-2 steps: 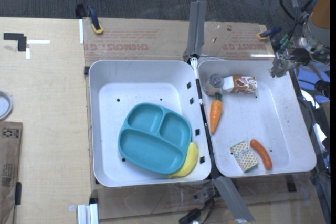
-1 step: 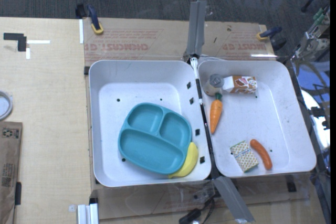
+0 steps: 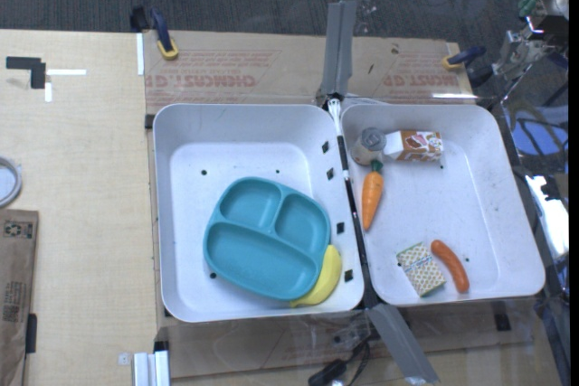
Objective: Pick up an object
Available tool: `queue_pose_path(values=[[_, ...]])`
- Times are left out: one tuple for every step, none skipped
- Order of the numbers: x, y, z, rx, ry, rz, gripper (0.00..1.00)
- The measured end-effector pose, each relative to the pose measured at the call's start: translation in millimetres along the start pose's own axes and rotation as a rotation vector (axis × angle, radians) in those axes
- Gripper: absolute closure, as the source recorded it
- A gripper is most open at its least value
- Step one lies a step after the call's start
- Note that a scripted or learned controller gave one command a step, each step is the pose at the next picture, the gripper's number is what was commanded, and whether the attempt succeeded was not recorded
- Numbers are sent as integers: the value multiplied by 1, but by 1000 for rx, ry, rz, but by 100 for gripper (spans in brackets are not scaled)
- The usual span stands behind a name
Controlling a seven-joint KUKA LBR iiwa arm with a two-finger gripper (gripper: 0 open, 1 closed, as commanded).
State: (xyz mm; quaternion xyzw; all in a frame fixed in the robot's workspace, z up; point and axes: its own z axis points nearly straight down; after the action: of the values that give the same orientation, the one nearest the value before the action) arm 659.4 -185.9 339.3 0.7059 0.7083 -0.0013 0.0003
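The left bin point(image 3: 172, 194) holds a teal divided plate point(image 3: 267, 235), with a yellow banana point(image 3: 327, 276) partly tucked under its lower right edge. In the right bin point(image 3: 507, 194), a brown and white carton point(image 3: 412, 145) with a grey cap lies on its side near the far left corner. An orange carrot point(image 3: 372, 196) lies just below it, along the left wall. Near the front, a small patterned box point(image 3: 422, 268) sits beside an orange-red sausage point(image 3: 450, 265), the two almost touching.
A grey divider post point(image 3: 339, 50) stands behind the seam between the bins. Clamps point(image 3: 163, 36) hold the cardboard sheet at the back. A tape roll point(image 3: 5, 183) and a brown bag point(image 3: 14, 285) lie at the far left. Cables and equipment point(image 3: 534, 23) crowd the top right corner.
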Motion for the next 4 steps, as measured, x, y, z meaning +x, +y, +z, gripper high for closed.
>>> queue_pose_path(values=[[26,0,7,1,1,1,100],[39,0,13,1,1,1,100],[54,0,3,-1,0,1,100],[41,0,-4,-1,0,5,100]])
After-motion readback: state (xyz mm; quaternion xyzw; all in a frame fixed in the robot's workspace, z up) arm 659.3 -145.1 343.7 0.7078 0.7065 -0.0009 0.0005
